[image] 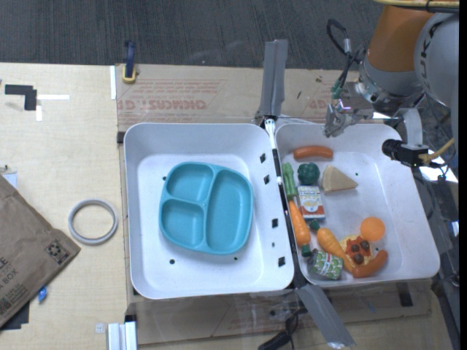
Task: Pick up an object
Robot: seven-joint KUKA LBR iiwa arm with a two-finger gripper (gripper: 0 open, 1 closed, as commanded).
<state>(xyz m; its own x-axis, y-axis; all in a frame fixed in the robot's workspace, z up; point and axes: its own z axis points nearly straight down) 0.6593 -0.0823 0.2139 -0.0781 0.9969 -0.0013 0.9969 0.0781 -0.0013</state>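
Camera view shows my gripper (337,125) hanging over the far rim of the right bin (408,195); whether my fingers are open or closed I cannot tell, and nothing shows between them. Just below me lies a smooth red-brown sausage (313,152), then a knobbly green broccoli (308,172) and a pale cheese wedge (338,180). Further to my left, the left bin (146,195) holds a glossy teal divided plate (206,207). Both bins rest on brown cardboard (190,93).

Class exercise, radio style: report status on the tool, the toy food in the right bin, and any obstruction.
Tool above right bin's far rim, nothing held. Sausage nearest, just below. Toy food untouched. Nothing blocking.
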